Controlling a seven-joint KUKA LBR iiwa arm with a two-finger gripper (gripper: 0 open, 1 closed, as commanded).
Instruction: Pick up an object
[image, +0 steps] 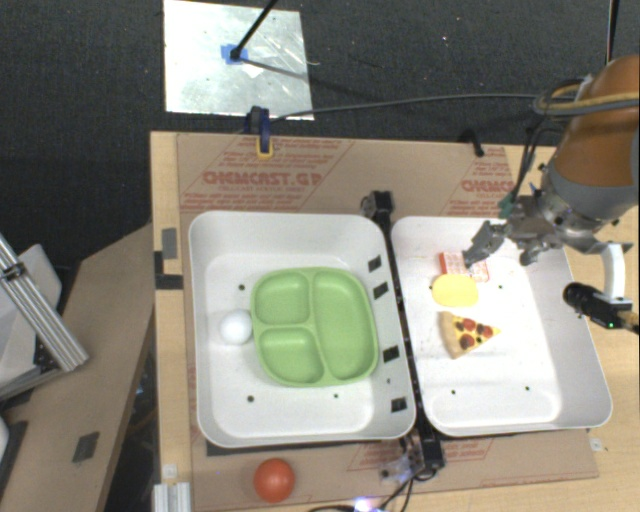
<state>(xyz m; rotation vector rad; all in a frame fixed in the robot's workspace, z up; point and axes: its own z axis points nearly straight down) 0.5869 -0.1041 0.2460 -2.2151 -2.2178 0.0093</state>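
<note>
In the right bin lie a small red and white box, a yellow oval piece just in front of it, and a toy pizza slice nearer the front. My gripper hangs at the bin's back, just above and to the right of the red and white box, with the arm reaching in from the right. Nothing shows as held in it.
The left bin holds a green divided tray and a white ball at the tray's left. An orange ball rests on the bench in front of the left bin. A black clip sits where the bins meet.
</note>
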